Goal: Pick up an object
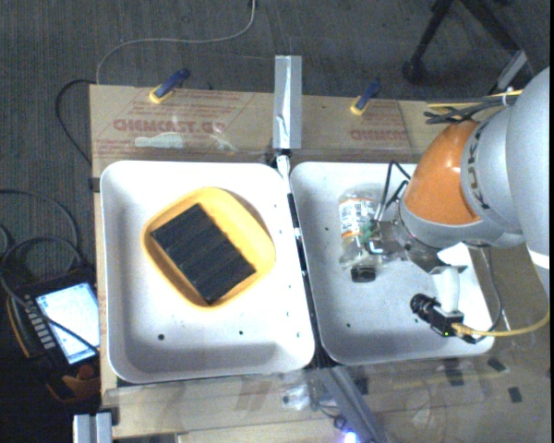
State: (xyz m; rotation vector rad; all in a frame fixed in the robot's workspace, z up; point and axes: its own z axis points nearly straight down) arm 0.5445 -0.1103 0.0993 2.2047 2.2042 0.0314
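From my remote station I look down on two shallow white plastic bins set side by side on a cardboard-covered bench (212, 123). The left bin (134, 335) has rounded corners and a smooth matte floor; on it lies a yellow, rounded-square dish (249, 220) turned at an angle, topped by a dark ribbed rectangular pad (203, 252). In the right bin (351, 340) a small clear, crinkled plastic object (358, 215) lies near the far wall, glinting. The arm (499, 169), glossy grey with a bulbous orange band, reaches in from the right above this bin. Its gripper (377, 240) hangs just beside the clear object, on its near side; whether it is grasping or released I cannot tell. A strip of silver tape (287, 100) runs along the seam between the bins.
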